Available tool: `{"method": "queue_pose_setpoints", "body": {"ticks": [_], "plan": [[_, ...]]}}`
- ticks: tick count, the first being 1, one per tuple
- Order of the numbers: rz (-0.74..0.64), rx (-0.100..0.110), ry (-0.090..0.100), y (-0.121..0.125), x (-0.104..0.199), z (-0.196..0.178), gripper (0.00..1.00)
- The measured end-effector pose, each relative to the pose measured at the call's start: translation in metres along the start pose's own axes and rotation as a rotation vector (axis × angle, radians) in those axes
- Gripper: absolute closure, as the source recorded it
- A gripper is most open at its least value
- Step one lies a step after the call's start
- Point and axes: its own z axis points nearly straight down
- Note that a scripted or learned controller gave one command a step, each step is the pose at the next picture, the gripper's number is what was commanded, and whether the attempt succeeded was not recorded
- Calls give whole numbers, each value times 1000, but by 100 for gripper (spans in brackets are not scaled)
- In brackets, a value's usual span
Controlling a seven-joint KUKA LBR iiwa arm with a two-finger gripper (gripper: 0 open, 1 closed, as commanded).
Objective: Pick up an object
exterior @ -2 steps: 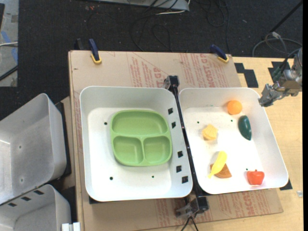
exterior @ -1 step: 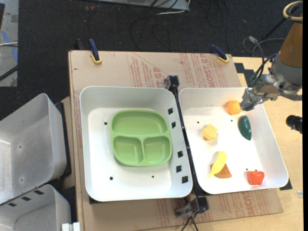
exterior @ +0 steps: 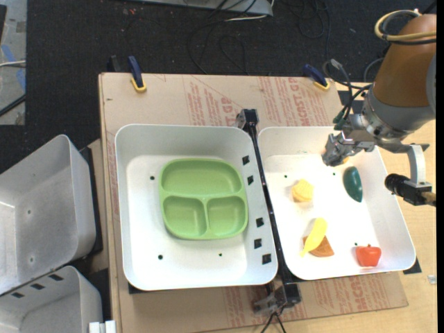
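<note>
- Our gripper (exterior: 336, 151) hangs at the upper edge of the right bin (exterior: 395, 217), right of the frame's centre; we cannot tell how its end stands.
- Nearest it, just to the lower right, lies a dark green pepper-shaped toy (exterior: 353, 184), apart from the gripper.
- Farther down sit a yellow lump (exterior: 302, 191), a yellow banana (exterior: 316, 234) on an orange wedge (exterior: 323, 249), and a red toy (exterior: 368, 255).
- We judge the green toy light, stiff, probably smooth plastic, so slippery; we would take it across its narrow middle.
- The left bin (exterior: 139, 186) holds a green divided plate (exterior: 204, 198).
</note>
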Motion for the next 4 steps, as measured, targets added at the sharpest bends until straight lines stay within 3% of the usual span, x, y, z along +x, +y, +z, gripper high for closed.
{"method": "queue_pose_setpoints", "body": {"ticks": [2,4], "plan": [[0,-2,0,7,95,-3,100],[0,-1,-1,-9,207,2,100]]}}
